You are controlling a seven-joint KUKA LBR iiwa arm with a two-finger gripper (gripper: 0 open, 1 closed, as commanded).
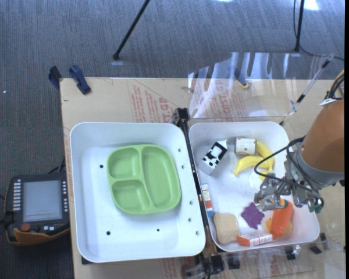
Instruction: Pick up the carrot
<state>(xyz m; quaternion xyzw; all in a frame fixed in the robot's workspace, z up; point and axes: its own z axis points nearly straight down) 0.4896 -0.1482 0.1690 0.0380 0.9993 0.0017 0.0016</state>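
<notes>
Gripper (277, 200) is low in the right bin (221, 133), sitting right over the top end of the carrot (281, 220). Carrot lies near the bin's front-right corner, orange, tilted, lower end toward the front wall. Can't tell finger state, the mechanism is a dark tangle from this angle, and can't tell if anything is actually clamped.

Risks, imo:
- Crowding. Purple piece (253, 215) is just beside the carrot on its left, and the small orange/white box (255, 239) touches or nearly touches its lower end. A wide approach could catch either one and drag it along.
- Grip is at the carrot's end, not the middle. If it closes there, the carrot prob swings or slips out on lift.
- Bin wall is close on the right, so there's little room for the far finger; it could land on the rim or shove the carrot into the corner.
- Banana (253, 161) is near the wrist cables, snag possible but less likely.

Text: red print on the cardboard (139, 100) under the bins, upside down and at a slant, not readable w/ confidence. Box labels too small. Black/white patterned box (213, 156) has no legible writing. Green tray (144, 178) in the left bin (87, 133) is plain.
</notes>
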